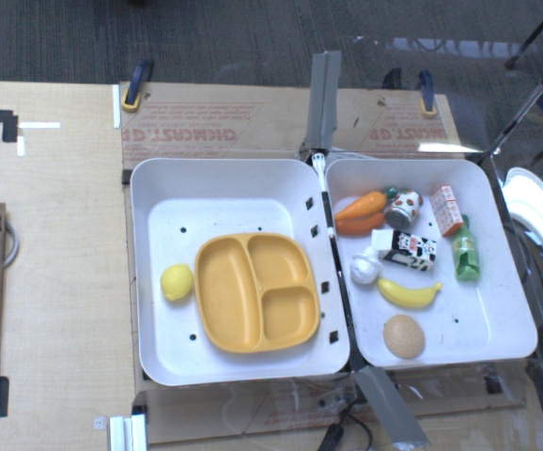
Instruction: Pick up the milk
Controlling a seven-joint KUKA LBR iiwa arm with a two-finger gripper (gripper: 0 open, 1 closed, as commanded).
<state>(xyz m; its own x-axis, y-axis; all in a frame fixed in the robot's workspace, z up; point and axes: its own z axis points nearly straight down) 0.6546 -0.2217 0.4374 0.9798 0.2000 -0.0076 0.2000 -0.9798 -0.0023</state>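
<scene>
The milk is a small carton with black and white cow patches. It lies on its side near the middle of the right bin. An orange carrot and a small can lie just behind it. A yellow banana lies just in front of it, and a white round item touches its left end.
The right bin also holds a red and white carton, a green bottle and a brown egg-shaped item. The left bin bears a yellow divided plate and a lemon. A pale curved part sits beyond the right rim.
</scene>
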